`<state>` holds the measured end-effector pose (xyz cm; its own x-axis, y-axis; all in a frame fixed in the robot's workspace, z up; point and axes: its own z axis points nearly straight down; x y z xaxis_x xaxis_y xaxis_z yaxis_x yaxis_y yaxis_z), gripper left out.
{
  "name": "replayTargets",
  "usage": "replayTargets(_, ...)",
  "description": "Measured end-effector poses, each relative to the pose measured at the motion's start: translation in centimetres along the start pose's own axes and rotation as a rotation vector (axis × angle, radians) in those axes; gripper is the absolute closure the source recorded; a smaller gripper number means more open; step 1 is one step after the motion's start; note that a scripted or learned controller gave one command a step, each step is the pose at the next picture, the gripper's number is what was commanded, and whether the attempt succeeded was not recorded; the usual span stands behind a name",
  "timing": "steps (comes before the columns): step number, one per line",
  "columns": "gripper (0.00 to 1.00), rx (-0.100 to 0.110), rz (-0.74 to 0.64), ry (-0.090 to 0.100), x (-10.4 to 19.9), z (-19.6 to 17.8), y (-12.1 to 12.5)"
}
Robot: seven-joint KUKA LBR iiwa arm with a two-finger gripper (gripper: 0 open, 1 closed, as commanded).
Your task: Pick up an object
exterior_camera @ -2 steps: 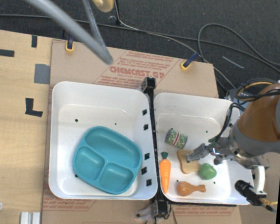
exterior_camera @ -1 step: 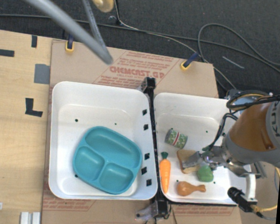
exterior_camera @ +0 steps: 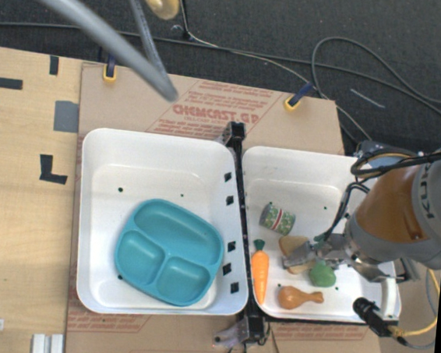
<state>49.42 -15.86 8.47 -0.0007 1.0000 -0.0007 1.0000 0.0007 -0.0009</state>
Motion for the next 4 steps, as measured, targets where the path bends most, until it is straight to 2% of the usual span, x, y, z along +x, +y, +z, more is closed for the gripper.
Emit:
replayTargets(1, 1.0, -0.004, 0.0, -0.003, -0.1, -1.1, 0.1)
replayTargets(3, 1.0, -0.007, -0.001, -0.002, 0.7, -13.3, 0.3)
replayTargets(4, 1.0, -0.003, 0.0, 0.0, 0.7, -15.7, 0.4)
